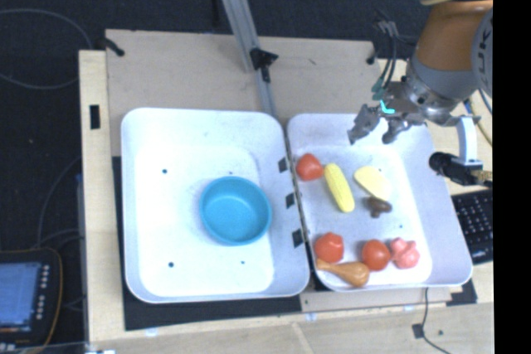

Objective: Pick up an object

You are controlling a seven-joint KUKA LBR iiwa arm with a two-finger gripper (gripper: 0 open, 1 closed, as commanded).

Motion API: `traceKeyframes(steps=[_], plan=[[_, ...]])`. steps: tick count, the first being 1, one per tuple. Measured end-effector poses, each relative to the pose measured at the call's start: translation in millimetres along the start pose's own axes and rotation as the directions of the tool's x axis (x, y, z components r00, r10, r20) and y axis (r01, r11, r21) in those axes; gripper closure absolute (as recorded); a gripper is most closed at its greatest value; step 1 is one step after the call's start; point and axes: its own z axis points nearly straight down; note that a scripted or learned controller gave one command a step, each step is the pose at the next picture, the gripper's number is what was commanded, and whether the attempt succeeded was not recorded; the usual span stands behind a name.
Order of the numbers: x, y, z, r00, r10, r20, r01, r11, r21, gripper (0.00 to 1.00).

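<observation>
Pale wooden worktop with two shallow white plastic bins, dark floor around.
Gripper hovers released, jaws apart, over the right bin holding a yellow corn cob; the left bin holds a blue bowl.

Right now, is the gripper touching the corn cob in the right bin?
Apart. The camera view shows the gripper open at the bin's far end, with bare white bin floor between it and the corn cob.

metal pole, tablet (lower left), keyboard
</observation>
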Motion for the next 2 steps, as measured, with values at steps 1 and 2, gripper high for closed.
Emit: traceKeyframes(steps=[1, 2], plan=[[0.0, 1.6, -4.8, 1.000, -0.001, 0.001, 0.001, 1.000, -0.009, 0.00], [1.5, 1.9, 37.6, 1.000, 0.003, 0.005, -0.003, 1.000, -0.002, 0.00]])
